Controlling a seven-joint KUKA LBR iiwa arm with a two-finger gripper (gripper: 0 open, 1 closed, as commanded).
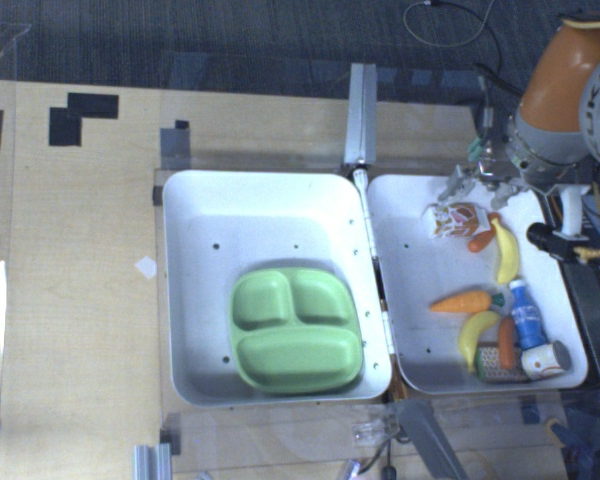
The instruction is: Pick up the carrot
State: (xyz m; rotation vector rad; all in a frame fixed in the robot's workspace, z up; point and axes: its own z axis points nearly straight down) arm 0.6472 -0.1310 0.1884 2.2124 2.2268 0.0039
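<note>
Approach step: claw (483, 176) hangs over the right bin's (410, 268) far edge, grip state indiscernible. Carrot (462, 302) lies apart, ungrasped; it must travel there and descend.

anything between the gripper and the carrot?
Camera view: the gripper hovers at the right bin's far edge. Between it and the carrot lie a clear wrapped snack packet and a banana.

Even bright light, soft shadows, slightly blurry overall
</note>
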